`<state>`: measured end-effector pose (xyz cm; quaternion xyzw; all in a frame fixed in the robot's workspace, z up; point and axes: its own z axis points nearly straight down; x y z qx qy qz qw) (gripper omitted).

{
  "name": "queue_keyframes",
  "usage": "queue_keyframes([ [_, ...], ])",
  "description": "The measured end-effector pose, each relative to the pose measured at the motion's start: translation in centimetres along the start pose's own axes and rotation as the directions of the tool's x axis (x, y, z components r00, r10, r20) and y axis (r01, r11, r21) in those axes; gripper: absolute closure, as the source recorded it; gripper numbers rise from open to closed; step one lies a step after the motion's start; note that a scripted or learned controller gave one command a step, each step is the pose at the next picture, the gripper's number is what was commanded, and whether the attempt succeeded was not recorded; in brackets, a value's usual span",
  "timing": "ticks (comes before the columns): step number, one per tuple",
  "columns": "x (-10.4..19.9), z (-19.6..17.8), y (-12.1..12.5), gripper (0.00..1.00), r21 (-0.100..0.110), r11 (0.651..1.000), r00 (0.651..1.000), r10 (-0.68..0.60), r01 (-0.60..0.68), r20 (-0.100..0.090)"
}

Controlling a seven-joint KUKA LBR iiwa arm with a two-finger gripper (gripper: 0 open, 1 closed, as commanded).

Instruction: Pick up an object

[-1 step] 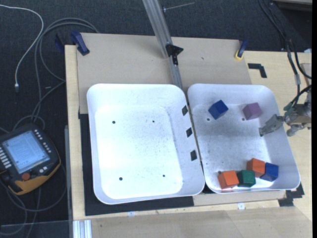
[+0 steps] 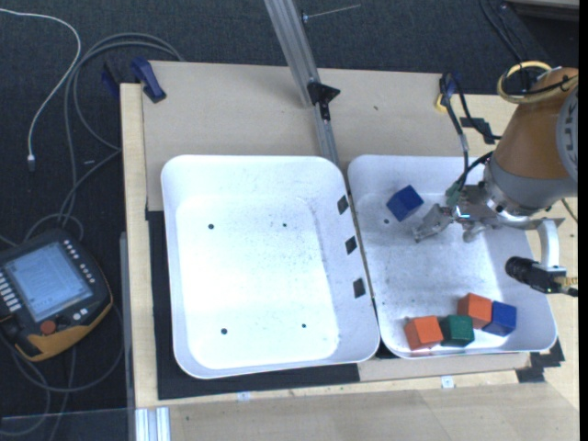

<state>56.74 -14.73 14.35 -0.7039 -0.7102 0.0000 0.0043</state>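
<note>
Gripper (image 2: 450,223) fingers stand wide apart, holding nothing; blue cube (image 2: 404,202) lies at ten o'clock, so center over it before closing.

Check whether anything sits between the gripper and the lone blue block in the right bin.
Nothing visible does. The gripper sits just right of the blue block, with bare bin floor between them. The other blocks cluster at the bin's near edge, away from that path.

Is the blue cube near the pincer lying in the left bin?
No, the blue cube lies in the right bin, just left of the pincer, apart from the other blocks.
</note>
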Motion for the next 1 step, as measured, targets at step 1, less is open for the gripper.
queue_keyframes([
  [1, 3.18, 4.62, 7.43, 0.00, -0.008, 1.000, 1.000, 0.002, -0.002, 0.004],
])
